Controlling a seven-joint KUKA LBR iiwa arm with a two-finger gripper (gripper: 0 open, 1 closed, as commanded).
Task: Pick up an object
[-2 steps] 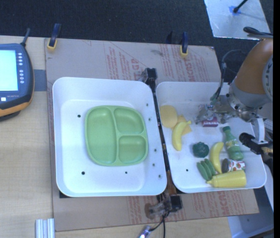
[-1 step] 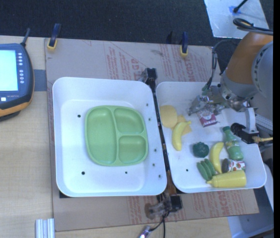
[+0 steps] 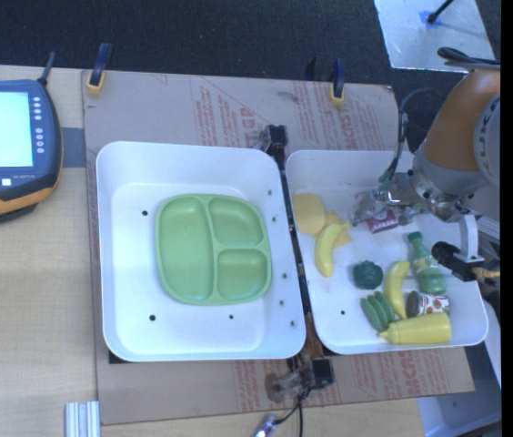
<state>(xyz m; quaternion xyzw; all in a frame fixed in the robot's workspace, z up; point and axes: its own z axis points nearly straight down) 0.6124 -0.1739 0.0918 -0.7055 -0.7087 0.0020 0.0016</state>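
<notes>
In the right-hand white bin we see a scatter of toy food, the objects offered for picking. A pale yellow round piece lies near the bin's upper left corner, with a yellow banana just below and touching it. Toward the middle sits a dark green rounded lump. Below it, a green bean pod lies at a slant beside a second, smaller banana. Along the bin's lower right edge rests a yellow corn-like piece, with a small dark can just above it and a green bottle farther up. A small red and white item lies near the top of the bin, just below the gripper. The gripper hangs over the upper part of this bin, reaching in from the right on the grey arm with its orange band; we cannot tell how its fingers are set, and nothing shows clearly between them. The left-hand white bin holds a light green divided plate near its centre. Both bins sit on a brown board held by blue clamps. At far left lies a control tablet with a lit screen.
</notes>
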